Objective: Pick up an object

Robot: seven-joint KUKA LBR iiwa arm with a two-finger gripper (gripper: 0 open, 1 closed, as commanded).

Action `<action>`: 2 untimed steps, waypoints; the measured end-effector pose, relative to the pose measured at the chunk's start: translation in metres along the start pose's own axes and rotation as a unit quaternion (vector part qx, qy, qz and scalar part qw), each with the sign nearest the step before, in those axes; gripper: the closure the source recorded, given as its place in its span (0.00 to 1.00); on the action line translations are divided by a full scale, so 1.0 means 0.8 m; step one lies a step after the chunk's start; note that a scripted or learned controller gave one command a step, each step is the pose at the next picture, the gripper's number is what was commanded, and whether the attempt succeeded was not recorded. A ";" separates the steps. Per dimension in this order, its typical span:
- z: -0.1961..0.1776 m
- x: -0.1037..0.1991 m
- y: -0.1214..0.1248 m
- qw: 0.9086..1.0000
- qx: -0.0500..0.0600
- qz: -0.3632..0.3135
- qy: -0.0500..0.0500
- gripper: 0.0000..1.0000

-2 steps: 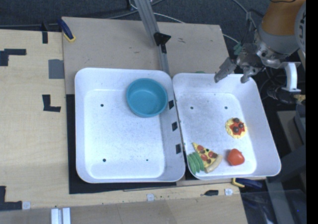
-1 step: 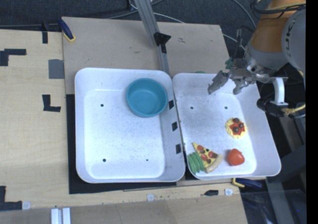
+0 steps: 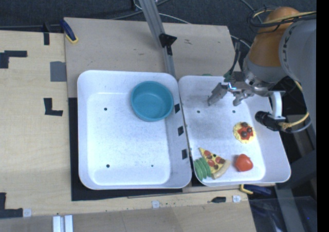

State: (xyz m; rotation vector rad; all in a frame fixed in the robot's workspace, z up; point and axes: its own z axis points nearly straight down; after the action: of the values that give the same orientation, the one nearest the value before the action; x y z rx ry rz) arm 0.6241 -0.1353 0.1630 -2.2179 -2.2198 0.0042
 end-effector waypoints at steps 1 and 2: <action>0.078 -0.005 -0.005 1.000 0.001 0.000 0.000 0.00; 0.061 -0.004 -0.003 1.000 -0.002 0.000 0.000 1.00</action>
State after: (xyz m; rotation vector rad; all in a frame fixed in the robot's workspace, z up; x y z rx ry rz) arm 0.6216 -0.1385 0.1139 -2.2194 -2.2230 0.0003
